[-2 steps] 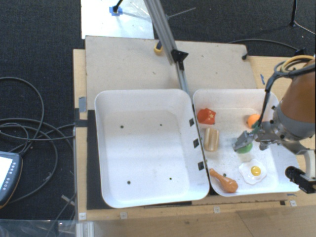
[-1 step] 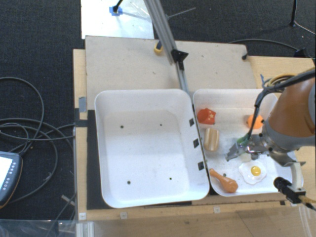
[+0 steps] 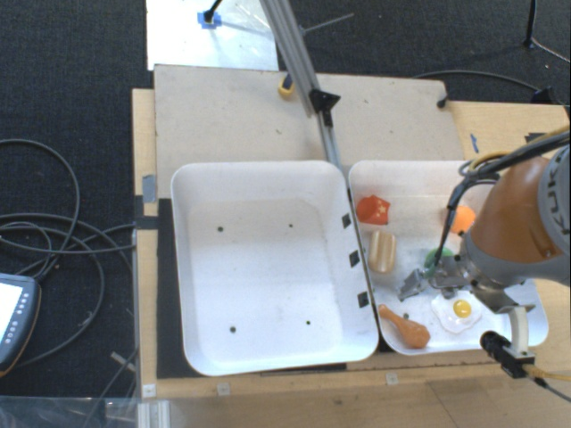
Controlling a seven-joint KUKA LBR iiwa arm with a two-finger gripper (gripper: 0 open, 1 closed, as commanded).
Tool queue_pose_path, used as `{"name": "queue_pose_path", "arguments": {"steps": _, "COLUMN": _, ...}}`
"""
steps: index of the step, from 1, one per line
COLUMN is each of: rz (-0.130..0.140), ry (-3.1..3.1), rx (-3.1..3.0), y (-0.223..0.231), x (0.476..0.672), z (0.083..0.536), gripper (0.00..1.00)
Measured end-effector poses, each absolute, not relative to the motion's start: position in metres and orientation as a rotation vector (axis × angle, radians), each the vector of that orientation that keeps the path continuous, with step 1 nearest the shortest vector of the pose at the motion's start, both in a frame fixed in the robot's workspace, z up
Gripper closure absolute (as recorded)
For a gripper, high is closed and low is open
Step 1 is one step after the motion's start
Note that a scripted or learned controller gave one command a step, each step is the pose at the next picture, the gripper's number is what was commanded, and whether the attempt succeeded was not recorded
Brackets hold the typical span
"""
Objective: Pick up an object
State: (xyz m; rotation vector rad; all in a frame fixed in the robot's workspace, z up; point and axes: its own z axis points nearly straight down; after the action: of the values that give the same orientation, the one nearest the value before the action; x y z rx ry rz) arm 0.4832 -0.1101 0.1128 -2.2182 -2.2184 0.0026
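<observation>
The right bin [image 3: 406, 175] holds several toy foods. There is a red piece [image 3: 374, 209] near its back left and a tan cylinder [image 3: 383, 251] just in front of that. A brown drumstick [image 3: 403, 325] lies at the front, and a fried egg [image 3: 459, 310] lies at the front right. A green piece [image 3: 436, 257] and an orange piece [image 3: 461, 218] are partly hidden by the arm. My gripper [image 3: 413, 284] is low over bare bin floor between the cylinder, the drumstick and the egg. It is open, with nothing between its fingers.
The left bin [image 3: 196, 239] stands against the right one, joined by a rim with black clips [image 3: 354, 259]. A grey pole [image 3: 294, 43] slants across the bench behind the bins. Cables and a tablet [image 3: 13, 315] lie on the floor at the left.
</observation>
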Motion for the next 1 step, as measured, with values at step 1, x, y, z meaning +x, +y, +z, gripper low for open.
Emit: {"name": "queue_pose_path", "arguments": {"steps": 1, "rz": -0.003, "ry": -2.223, "rx": -2.223, "y": -0.1109, "x": 0.4853, "z": 0.1257, "gripper": 1.0}}
